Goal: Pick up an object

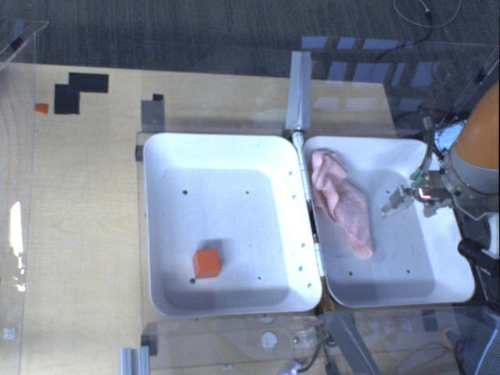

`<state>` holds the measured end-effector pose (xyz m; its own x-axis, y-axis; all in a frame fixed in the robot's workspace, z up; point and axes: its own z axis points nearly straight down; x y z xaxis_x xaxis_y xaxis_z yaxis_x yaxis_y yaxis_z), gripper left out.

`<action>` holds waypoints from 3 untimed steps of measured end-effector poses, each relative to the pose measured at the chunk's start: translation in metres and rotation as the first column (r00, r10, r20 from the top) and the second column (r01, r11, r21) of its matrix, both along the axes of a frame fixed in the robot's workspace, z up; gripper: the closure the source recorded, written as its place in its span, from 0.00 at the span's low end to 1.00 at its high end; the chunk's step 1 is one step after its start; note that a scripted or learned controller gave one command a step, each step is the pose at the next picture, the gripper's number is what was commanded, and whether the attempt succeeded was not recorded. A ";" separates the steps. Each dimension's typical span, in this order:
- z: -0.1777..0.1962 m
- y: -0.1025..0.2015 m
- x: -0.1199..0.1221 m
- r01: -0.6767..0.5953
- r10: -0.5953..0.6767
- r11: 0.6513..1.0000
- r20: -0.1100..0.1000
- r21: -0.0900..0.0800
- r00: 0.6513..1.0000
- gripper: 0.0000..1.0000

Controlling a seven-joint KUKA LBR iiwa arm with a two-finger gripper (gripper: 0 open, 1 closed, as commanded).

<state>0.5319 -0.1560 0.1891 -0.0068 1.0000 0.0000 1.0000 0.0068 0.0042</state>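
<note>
Gripper [400,197] is hovering over the right bin [445,287], finger state indiscernible, near a pink cloth [344,201]; orange block [207,263] is lying in the left bin [164,209].

A pale wooden bench [78,233] stands on dark grey carpet [195,14], evenly lit.

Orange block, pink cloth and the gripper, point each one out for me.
orange block [207,263], camera view, its top face.
pink cloth [341,201], camera view, middle of the fabric.
gripper [395,201], camera view, between its fingertips.
</note>
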 end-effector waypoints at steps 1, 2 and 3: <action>-0.095 0.058 0.013 -0.036 0.036 0.999 0.005 0.000 0.999 0.00; -0.098 0.062 0.006 -0.065 0.065 0.998 0.015 -0.004 0.998 0.00; -0.098 0.065 0.021 -0.076 0.076 0.997 0.012 -0.002 0.997 0.00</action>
<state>0.5532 -0.0908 0.0909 -0.0825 0.9966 -0.0022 0.9965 0.0825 0.0159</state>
